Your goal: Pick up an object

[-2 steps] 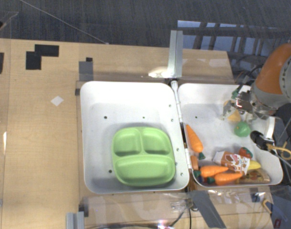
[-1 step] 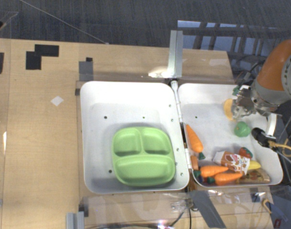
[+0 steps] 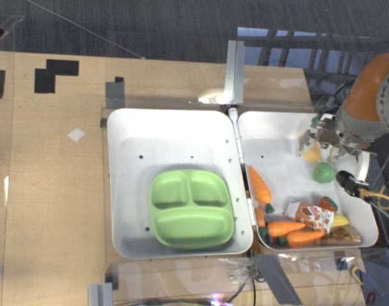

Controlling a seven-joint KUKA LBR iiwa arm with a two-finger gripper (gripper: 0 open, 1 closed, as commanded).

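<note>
**Q:** Where is the gripper (image 3: 317,136) positioned, and for what purpose?

**A:** It is positioned low over the upper part of the right bin (image 3: 271,129), directly above a yellow wedge-shaped piece (image 3: 311,152). That piece is judged to be the intended object. Whether the piece is actually held cannot be determined, and the same applies to the state of the fingers, which are hidden by the wrist hardware.

**Q:** Why are the other objects located where they are?

**A:** The toy food is gathered along the near edge of the right bin: carrots (image 3: 259,187), a printed carton (image 3: 314,215) and a strawberry-like piece (image 3: 328,203) lie touching or overlapping there. A green ball (image 3: 322,172) lies apart, just below the yellow piece. Isolated pieces are judged easier to grasp than the crowded ones.

**Q:** What is contained in the left bin (image 3: 127,132)?

**A:** A green divided plate (image 3: 191,208) is lying flat in it, well apart from the gripper.

**Q:** What risk is noted?

**A:** The ball may be nudged, since it lies near the yellow piece.
</note>
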